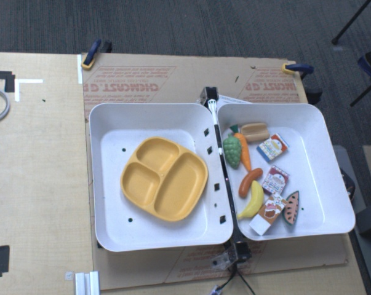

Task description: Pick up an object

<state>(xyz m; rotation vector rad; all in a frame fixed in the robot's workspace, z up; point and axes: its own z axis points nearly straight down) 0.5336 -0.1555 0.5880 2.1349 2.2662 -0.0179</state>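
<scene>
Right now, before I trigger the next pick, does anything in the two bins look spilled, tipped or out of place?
Nothing stands out. The yellow divided plate lies flat in the left bin. The toy foods, among them a banana, carrot and watermelon slice, lie loosely clustered in the right bin, all inside its walls.

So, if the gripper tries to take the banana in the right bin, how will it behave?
The banana looks like smooth moulded plastic, so probably stiff, light and somewhat slippery. Its curve may let it rock or pivot. It touches the sausage, which would likely shift too.
</scene>
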